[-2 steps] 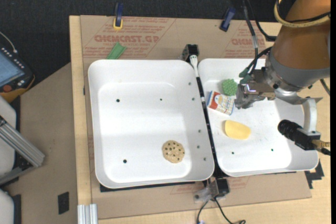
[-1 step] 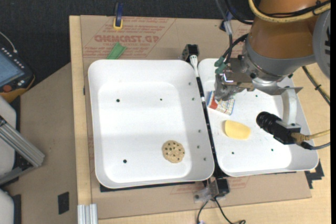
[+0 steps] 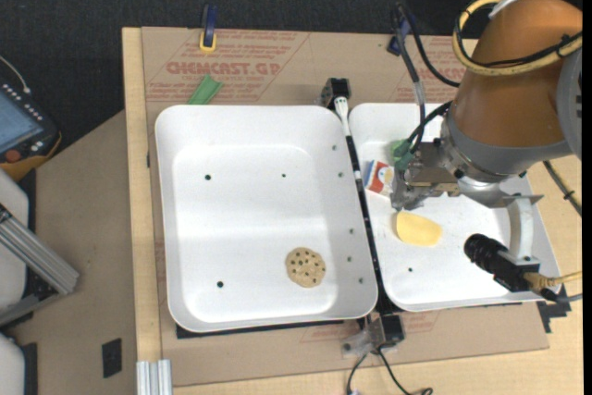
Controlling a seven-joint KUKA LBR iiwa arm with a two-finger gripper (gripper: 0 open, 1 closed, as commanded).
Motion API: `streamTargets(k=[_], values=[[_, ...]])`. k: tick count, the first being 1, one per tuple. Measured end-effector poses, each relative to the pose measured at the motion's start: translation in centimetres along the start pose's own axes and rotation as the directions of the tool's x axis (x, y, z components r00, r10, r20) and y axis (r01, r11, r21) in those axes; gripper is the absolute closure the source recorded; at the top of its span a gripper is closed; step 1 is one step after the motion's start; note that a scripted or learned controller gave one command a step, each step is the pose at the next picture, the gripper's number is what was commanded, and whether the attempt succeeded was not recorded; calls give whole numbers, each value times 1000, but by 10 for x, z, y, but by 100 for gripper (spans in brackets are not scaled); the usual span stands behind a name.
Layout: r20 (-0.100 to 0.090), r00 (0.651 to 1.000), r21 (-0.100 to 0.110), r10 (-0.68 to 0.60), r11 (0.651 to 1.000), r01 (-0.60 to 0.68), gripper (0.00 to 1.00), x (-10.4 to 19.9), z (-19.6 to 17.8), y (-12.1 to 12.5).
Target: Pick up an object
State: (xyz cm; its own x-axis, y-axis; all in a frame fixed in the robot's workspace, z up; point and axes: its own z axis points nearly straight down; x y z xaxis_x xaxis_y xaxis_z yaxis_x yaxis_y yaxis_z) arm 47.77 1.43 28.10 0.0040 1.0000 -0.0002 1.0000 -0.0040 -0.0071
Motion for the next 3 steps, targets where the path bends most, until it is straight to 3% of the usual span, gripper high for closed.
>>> streamTargets(k=[1,2,3], values=[[-4,1000,-19,-12,1000,12,100,61,-94,2],[0,1000,-12,-7,1000,7,100,87,-92,48],[0,1000,0,-7,1000,7,100,110,-48,19]])
